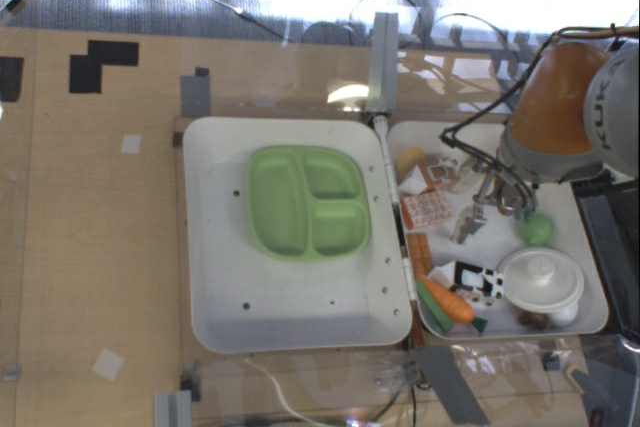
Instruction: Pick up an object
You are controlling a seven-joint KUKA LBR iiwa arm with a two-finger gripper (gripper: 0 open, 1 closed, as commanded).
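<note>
— Objects for picking: where? Green three-compartment plastic plate lies in the left white bin.
— Right white bin: orange carrot, white lidded pot. Two-finger gripper hangs above them, fingers slightly parted, holding nothing.

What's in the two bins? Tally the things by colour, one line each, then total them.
Green: 2, divided plate and ball
Orange: 1, carrot
White: 1, lidded pot
Black and white: 1, cow toy
Red and white: 1, packet
Total: 6 that can be told apart
</note>
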